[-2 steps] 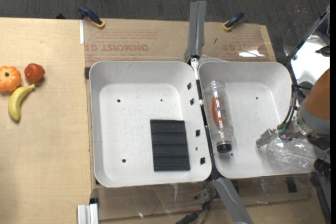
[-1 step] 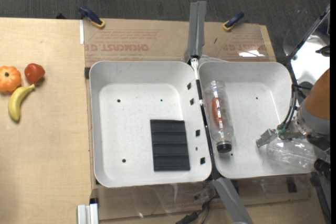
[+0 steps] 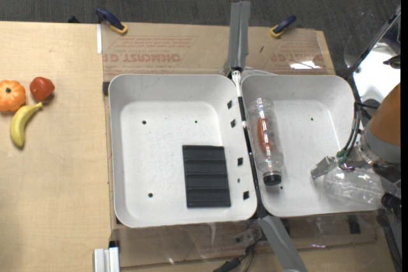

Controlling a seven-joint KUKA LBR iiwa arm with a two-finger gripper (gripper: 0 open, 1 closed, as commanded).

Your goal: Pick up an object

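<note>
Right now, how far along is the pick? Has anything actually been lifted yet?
Nothing looks lifted. The clear bottle lies flat in the right bin by the divider; the black block lies flat in the left bin. In hand: the gripper is low at the right bin's right side, beside crumpled clear plastic. Left: a visible grasp and lift.

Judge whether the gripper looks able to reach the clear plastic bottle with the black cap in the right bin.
Probably yes. The clear plastic bottle lies exposed along the right bin's left wall, uncovered, and the gripper is already low in that same bin.
</note>
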